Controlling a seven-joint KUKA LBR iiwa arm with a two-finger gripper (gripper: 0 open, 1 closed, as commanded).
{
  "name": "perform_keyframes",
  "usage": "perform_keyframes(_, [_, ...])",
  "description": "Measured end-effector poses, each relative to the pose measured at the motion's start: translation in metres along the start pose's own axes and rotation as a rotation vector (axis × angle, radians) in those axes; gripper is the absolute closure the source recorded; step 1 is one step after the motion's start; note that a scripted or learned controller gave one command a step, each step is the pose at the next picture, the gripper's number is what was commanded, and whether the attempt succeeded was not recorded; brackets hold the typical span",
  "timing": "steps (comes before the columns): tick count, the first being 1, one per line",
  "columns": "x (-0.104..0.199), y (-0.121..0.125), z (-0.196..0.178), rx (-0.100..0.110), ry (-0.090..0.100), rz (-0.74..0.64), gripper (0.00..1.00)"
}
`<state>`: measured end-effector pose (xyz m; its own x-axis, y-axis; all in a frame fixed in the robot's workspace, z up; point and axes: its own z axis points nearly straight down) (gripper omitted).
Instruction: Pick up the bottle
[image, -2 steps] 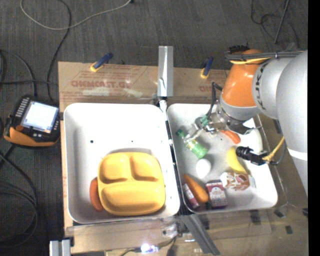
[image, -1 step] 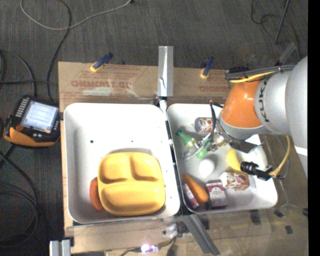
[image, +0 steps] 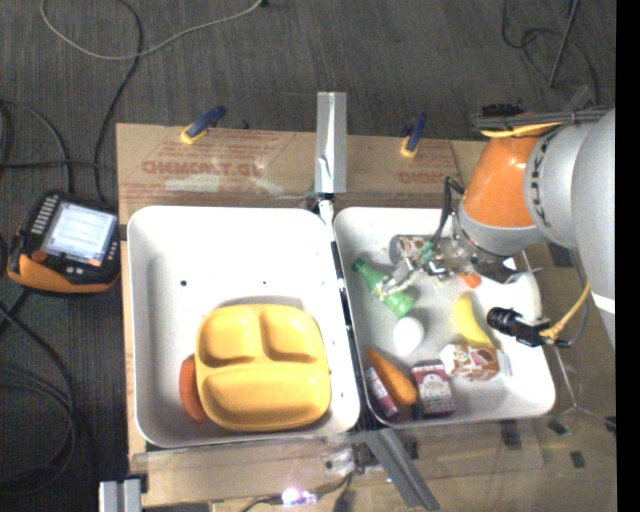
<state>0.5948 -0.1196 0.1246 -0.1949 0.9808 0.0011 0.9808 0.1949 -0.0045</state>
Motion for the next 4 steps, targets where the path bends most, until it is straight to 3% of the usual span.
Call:
perform_keyframes(1, [0.017, -0.033, 0.035, -0.016, -0.008, 0.072, 0.00])
perform_keyframes(2, [0.000, -0.008, 0.036, -0.013, -0.002, 0.084, 0.00])
perform_keyframes(3, [0.001, -0.007, 0.028, -0.014, -0.003, 0.082, 1.00])
perform_keyframes(4, [0.038, 0.020, -0.162, 0.001, -0.006, 0.424, 1.00])
